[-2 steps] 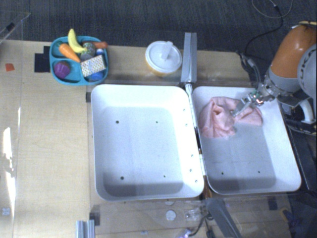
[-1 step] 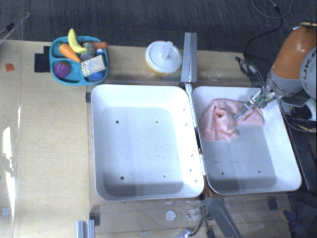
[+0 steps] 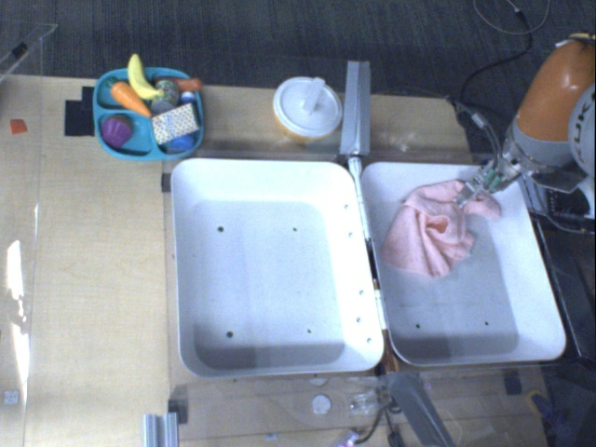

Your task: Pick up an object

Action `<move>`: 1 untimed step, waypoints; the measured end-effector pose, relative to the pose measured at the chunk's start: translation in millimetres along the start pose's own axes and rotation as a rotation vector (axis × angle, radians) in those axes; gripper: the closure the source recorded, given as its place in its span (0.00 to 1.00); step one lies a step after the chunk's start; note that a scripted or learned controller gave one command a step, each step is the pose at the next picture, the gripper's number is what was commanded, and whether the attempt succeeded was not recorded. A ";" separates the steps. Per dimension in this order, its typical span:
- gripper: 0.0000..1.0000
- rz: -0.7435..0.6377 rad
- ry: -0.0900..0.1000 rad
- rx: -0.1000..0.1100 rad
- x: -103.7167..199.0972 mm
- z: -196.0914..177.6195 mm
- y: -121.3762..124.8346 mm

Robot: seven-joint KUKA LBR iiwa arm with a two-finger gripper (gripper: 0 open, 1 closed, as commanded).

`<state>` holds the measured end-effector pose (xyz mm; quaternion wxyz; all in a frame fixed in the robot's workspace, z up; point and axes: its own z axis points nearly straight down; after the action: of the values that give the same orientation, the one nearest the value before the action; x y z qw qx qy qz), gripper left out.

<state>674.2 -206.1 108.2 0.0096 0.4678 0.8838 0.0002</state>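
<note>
- A pink cloth (image 3: 430, 235) lies crumpled in the right bin (image 3: 521, 333), in that bin's far half, bunched into soft folds with one corner drawn up toward the far right.
- The gripper (image 3: 483, 187) sits at that raised corner, its tip down among the fabric; the view is too small there for me to tell whether it is closed on the cloth or merely touching it.
- Behind the gripper the arm (image 3: 559, 101) comes in from the right, its orange band rounded and bright above the grey wrist.
- The rest of the right bin's floor, nearer and to the left of the cloth, shows plain white.
- The left bin (image 3: 186, 277) stands just beside the right one, the two touching along a shared seam in the middle.
- Both bins rest on a pale wooden table (image 3: 84, 277).
- On the table beyond the left bin, near the seam, stands a white lidded cup (image 3: 307, 108) with a yellowish rim.
- Further left on the far side of the table is a blue divided tray (image 3: 104, 110) holding toy food, among it a banana (image 3: 141, 79) and a carrot (image 3: 129, 99).
- A black cable (image 3: 507, 12) loops on the dark floor beyond the table, at the far right.
</note>
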 end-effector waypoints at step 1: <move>1.00 -0.217 0.008 -0.003 100.7 -94.2 67.3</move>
<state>671.7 -84.2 201.4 0.0065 0.3695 0.9292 0.0024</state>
